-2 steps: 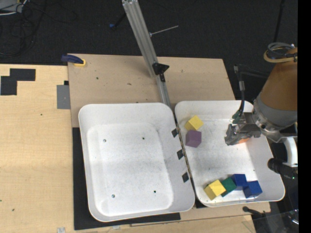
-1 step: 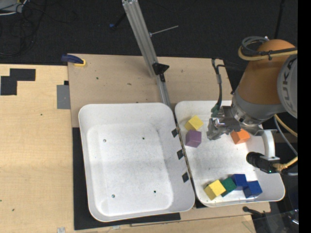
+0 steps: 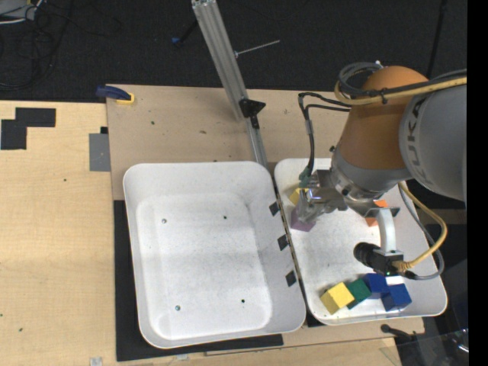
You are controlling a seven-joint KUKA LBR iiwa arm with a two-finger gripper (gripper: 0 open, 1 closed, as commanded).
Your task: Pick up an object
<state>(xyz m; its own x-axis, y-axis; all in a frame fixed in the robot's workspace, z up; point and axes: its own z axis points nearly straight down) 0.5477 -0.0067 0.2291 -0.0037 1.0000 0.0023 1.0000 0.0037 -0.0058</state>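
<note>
As the two-finger gripper (image 3: 309,204) is hovering over the small purple block (image 3: 303,221) | jaw state: cannot tell | you are risking a slip against the right white bin's (image 3: 284,175) wall.

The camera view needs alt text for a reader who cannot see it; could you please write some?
A grey and orange robot arm reaches from the right into the right-hand white bin, its claw low over a purple block near the bin's left wall. Yellow, green and blue blocks sit at its near edge, beside the left bin.

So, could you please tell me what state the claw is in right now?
Claw: over the right bin, at a purple block; open or shut cannot be told.
</note>
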